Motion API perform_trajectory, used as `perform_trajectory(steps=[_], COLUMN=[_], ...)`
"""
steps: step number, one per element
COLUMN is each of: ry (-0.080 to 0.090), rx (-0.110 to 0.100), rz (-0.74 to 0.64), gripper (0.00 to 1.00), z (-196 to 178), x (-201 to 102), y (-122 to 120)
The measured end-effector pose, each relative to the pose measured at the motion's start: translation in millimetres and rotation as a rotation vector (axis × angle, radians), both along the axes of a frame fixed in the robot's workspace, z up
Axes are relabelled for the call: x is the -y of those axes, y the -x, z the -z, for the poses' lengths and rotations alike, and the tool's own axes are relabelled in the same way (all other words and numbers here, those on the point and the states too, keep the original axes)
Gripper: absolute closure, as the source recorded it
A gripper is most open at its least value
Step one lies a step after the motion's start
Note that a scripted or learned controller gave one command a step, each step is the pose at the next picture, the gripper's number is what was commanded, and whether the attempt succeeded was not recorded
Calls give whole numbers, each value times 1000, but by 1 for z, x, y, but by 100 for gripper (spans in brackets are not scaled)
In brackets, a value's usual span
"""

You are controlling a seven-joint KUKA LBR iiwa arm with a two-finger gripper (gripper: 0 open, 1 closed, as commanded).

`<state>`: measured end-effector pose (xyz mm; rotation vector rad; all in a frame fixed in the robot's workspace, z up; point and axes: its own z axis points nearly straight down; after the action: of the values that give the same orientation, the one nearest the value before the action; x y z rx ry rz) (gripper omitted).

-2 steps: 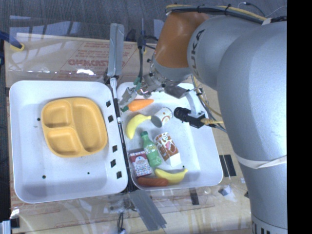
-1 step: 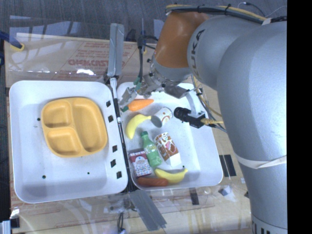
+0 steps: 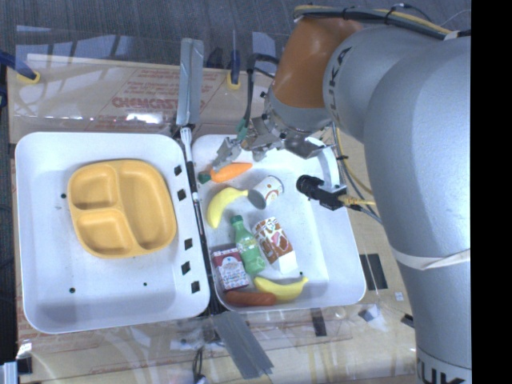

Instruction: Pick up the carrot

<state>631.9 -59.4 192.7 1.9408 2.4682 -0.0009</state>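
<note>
The carrot (image 3: 231,170) is orange with a green stub at its left end. It lies flat on the floor of the right bin (image 3: 340,250), near the bin's far left corner. My gripper (image 3: 242,143) hangs just beyond and slightly above the carrot, close to its right half, under the orange wrist band. Whether it touches the carrot is unclear, and the carrot looks to be resting on the bin floor.
Near the carrot lie a yellow banana (image 3: 222,205) and a small can (image 3: 266,191). Further forward are a green bottle (image 3: 246,247), a printed carton (image 3: 274,242), a red box (image 3: 231,270), a second banana (image 3: 282,286) and a red sausage (image 3: 251,298). A yellow divided plate (image 3: 120,206) sits in the left bin (image 3: 40,294).
</note>
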Motion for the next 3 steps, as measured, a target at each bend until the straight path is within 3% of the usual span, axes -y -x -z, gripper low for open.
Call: perform_trajectory(steps=[1,2,3], ry=[-5,-1,-1], rx=[4,0,-1], rz=[138,-108,-108], gripper=[0,0,0], z=[95,-1,0], x=[45,16,16], y=[-28,-25,-25])
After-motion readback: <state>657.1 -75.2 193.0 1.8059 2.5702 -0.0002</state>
